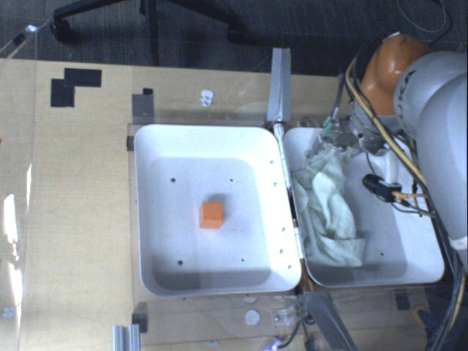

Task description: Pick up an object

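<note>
Orange is the colour of the small cube (211,215) that sits alone on the floor of the left bin (157,269), a little below and left of that bin's middle, well apart from every wall and touching nothing else. The left bin is a shallow white tray with rounded corners and a few dark dots on its floor. Just beside it, sharing the middle divide, is the right bin (409,265), also white. A pale, crumpled cloth (330,210) lies in the right bin along its left wall, running from the upper part of the bin down toward the lower left corner, where its folded end rests on the floor. The grey arm (439,115) comes in from the right, with its orange band (389,64) showing near the top, and black and yellow cables (387,141) looping down its side. The gripper (338,139) is low over the upper part of the right bin, right at the top end of the cloth; the metal parts and the fabric overlap there, so I cannot tell whether it is touching or gripping the cloth. Both bins stand on a light wooden bench (66,218). Beyond the bench, on dark carpet, are the black legs of a chair base (150,2).
</note>
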Tool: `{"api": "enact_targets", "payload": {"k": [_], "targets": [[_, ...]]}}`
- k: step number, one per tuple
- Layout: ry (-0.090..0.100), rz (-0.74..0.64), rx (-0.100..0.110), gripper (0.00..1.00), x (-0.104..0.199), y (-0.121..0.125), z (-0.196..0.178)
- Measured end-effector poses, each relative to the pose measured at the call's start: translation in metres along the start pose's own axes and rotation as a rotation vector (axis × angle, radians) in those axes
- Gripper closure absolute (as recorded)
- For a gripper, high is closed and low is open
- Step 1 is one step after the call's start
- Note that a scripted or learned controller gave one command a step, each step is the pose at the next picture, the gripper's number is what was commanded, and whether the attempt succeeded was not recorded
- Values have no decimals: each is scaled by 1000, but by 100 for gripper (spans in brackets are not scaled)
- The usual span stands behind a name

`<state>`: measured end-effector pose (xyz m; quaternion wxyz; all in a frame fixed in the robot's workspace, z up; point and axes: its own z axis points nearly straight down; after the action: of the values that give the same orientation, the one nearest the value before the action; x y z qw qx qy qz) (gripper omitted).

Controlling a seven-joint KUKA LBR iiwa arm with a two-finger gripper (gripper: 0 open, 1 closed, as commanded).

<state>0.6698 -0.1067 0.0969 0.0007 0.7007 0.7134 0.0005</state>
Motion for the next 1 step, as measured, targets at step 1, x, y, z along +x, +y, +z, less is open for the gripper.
{"api": "enact_targets", "payload": {"k": [1], "targets": [[0, -4, -2, 100, 1, 2, -9]]}}
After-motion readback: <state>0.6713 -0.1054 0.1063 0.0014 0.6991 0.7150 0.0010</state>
